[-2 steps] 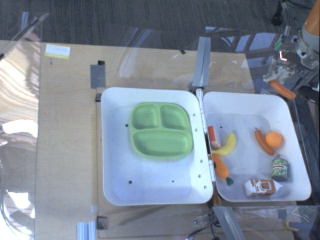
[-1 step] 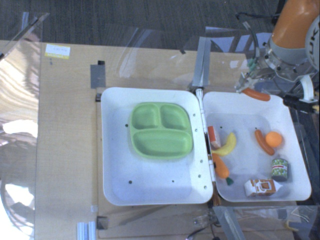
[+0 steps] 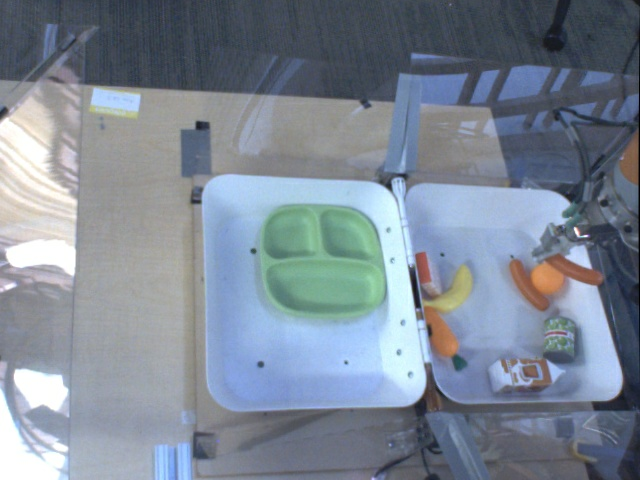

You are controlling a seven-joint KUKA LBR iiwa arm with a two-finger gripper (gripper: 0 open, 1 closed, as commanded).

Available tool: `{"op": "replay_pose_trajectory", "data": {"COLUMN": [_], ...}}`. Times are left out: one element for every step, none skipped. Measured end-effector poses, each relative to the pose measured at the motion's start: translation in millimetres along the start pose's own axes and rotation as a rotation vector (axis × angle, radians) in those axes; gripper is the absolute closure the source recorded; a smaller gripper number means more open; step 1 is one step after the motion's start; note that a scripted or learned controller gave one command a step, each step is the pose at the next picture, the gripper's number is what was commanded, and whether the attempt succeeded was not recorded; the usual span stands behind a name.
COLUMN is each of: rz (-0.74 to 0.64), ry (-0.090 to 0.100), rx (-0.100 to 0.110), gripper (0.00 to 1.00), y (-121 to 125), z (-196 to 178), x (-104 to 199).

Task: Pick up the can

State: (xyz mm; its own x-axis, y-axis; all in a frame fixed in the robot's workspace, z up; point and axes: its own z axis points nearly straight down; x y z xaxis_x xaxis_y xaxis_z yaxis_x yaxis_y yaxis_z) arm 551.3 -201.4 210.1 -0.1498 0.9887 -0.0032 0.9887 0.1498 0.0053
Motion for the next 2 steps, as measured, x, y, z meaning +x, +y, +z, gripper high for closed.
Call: {"op": "replay_pose_trajectory", "data": {"rz": [0.093,-0.242], "ry": [0.001,-0.004], "rx": [-0.003,-0.008], "gripper": [1.0,1.0], "y": [85,124], "z": [-62,-157], "x": [119,17]}}
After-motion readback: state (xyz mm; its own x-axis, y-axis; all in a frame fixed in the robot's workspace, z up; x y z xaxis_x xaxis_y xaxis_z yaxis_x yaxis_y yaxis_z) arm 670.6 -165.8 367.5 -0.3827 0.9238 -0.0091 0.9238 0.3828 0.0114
